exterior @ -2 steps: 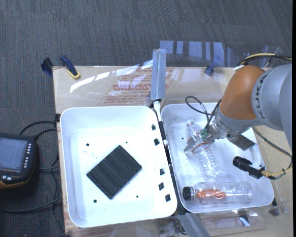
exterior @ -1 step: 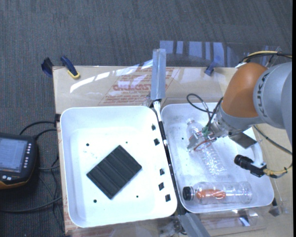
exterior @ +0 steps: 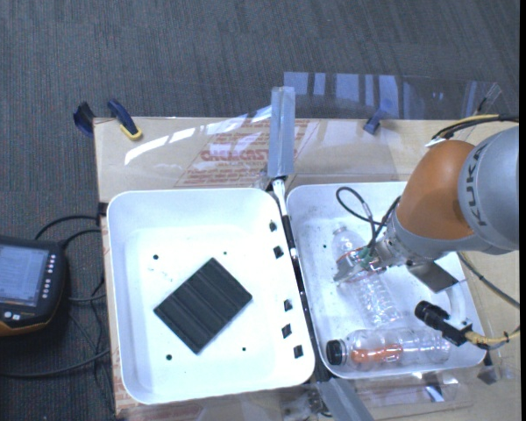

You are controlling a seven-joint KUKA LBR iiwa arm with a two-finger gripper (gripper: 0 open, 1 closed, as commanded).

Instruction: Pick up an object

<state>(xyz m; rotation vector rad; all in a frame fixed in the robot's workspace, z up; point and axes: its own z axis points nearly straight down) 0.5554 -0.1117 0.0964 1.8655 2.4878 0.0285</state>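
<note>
progress looks early to middling: nothing is lifted yet, as far as can be judged. two white bins sit side by side on the bench [exterior: 158, 152]. the left bin [exterior: 123, 235], at centre left of the frame, carries a dark ribbed square pad [exterior: 202, 304] lying flat near its middle. the right bin [exterior: 311, 204], at lower right of the frame, carries a clear plastic bottle [exterior: 365, 281] lying at a slant near its centre, and a second clear bottle with a dark cap [exterior: 390, 349] lying along the bin's lower edge.

the arm [exterior: 460, 200] reaches in from the right, and its end effector [exterior: 365, 261] is low in the right bin, right at the upper part of the slanted bottle. whether it is wide, narrow or gripping cannot be told; the wrist covers it.

my reading is that the approach is done, or nearly so. a firm grip and the lift out of the bin are left, and no grip can be confirmed.
</note>
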